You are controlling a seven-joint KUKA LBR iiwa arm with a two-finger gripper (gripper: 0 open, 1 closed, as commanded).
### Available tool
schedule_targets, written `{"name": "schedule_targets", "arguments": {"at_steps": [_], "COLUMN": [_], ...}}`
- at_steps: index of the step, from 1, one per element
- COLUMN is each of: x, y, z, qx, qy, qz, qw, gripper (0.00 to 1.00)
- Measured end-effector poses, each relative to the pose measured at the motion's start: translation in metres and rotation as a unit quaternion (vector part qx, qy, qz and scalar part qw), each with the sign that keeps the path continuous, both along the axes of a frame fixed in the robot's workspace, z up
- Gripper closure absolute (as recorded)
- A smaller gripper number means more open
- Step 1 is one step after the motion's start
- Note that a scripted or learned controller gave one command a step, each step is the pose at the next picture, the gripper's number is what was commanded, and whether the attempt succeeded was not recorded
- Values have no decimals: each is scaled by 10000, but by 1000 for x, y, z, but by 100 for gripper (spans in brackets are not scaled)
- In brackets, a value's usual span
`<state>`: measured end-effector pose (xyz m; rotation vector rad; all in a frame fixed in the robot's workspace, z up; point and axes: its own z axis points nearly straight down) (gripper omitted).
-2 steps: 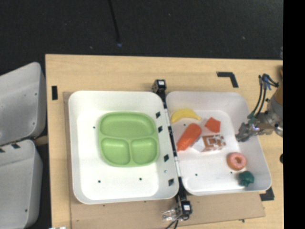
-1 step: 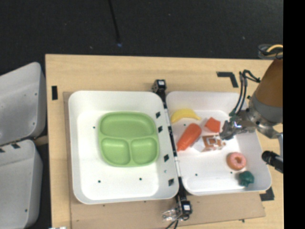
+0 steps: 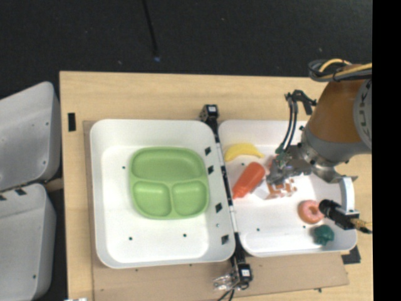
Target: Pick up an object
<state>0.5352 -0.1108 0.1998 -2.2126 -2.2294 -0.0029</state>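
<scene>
My gripper (image 3: 278,172) hangs low over the middle of the right bin (image 3: 276,240), reaching in from the right. Just below it, close to or touching it, lies a small reddish-brown object (image 3: 281,190). An orange carrot (image 3: 248,179) lies slanted just left of the gripper. A yellow banana (image 3: 243,150) rests at the bin's back left. Near the front right sit a pink donut (image 3: 308,211) and a small dark green object (image 3: 323,234).
The left bin (image 3: 113,243) holds a green divided plate (image 3: 169,181). The arm's grey and orange body (image 3: 338,121) covers the right bin's back right corner. A black fitting (image 3: 335,213) sticks out beside the donut. Cables run along the divider between the bins.
</scene>
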Motion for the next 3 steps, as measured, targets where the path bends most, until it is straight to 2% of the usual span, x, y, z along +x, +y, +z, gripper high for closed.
{"name": "schedule_targets", "arguments": {"at_steps": [1,2,3], "x": [8,12,7], "y": [53,103,154], "z": [2,20,40], "qx": [-5,-1,2], "qy": [-3,-9,-10], "qz": [-4,1,2], "qw": [10000,10000,10000], "gripper": [100,100,100]}}
